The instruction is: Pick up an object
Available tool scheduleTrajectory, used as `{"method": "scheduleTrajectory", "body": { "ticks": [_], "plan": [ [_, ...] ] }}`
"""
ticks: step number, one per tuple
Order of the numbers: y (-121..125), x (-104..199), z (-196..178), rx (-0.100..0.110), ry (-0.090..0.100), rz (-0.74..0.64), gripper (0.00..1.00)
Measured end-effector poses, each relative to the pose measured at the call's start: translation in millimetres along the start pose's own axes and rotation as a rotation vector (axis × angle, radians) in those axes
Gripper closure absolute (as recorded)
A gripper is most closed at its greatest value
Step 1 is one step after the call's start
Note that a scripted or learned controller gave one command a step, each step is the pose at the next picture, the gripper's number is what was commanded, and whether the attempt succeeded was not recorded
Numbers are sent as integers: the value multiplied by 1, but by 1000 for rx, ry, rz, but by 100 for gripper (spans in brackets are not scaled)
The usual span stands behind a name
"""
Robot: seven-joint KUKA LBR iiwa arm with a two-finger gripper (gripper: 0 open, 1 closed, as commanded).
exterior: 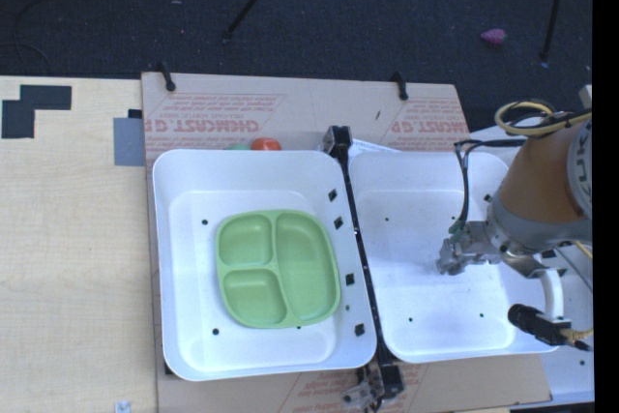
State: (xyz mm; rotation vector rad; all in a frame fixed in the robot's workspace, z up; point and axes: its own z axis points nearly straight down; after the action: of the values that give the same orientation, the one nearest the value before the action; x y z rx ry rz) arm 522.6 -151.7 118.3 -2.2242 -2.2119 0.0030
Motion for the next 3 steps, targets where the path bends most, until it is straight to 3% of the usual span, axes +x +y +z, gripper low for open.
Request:
{"method": "scheduleTrajectory", "body": {
  "ticks": [2, 3],
  "plan": [
    [-7, -9, -101, -7, -3, -6, 100],
    [17, 43, -93, -2, 1, -10, 100]
  ]
}}
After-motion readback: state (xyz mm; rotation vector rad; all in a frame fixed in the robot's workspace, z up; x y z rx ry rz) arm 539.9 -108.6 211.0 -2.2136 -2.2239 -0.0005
